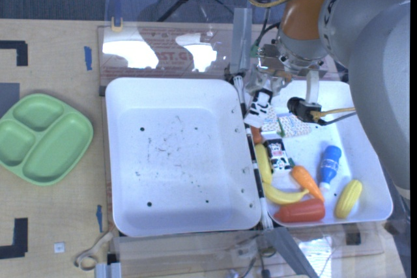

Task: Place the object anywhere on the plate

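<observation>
- Near edge of the right bin (357, 140): pepper (301, 210), yellow fruit (348, 198), banana (272, 180), carrot (306, 181) touching the banana, bottle (330, 165). All clutter, well clear of the tool.
- Mid: small carton (279, 156) lying against the banana. The left bin (176, 140) is next door. The green plate (58, 140) sits on the desk (52, 68), left of both bins and well apart from the clutter.
- Farther: patterned packet (294, 125), then a black-and-white box (260, 103) in the right bin's far left corner, close to the wall shared with the left bin. My read: that box is the object, since the tool is right over it.
- Tool (270, 80) is just above the box. Can't tell how far open it is, or whether it has the box — the wrist blocks the line of sight.
- Handling, judged: looks like printed card, so light and fairly stiff, but it would crush under a hard squeeze. Smooth faces, so it may slip.
- Grip: across the two narrow sides, near the middle, so it doesn't swing. The wall side is tight — come in from the bin's open side.
- The carry would be long, across the left bin to the plate. A fast move could shake a light box loose.
</observation>
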Tool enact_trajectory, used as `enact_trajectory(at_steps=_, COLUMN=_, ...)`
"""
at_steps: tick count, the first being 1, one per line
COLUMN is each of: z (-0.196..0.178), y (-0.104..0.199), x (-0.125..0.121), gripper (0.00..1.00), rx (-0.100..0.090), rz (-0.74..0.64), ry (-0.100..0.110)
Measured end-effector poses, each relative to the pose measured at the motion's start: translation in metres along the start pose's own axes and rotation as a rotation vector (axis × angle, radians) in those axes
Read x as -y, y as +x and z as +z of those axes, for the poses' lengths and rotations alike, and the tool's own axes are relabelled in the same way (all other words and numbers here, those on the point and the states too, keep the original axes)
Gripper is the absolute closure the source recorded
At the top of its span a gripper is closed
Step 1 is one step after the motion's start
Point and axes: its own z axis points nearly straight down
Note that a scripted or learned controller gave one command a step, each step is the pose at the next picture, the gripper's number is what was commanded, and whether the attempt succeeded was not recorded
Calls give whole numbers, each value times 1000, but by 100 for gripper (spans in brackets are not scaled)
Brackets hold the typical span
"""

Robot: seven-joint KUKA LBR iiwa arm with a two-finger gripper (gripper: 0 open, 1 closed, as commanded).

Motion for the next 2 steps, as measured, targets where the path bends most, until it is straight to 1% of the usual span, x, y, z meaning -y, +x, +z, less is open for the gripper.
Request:
enact_trajectory(at_steps=1, z=-28, y=-59, x=16, gripper=100, rx=-1, rz=-149, ry=3)
enact_trajectory(at_steps=2, z=0, y=39, x=15, gripper=100, rx=-2, rz=-232, ry=2)
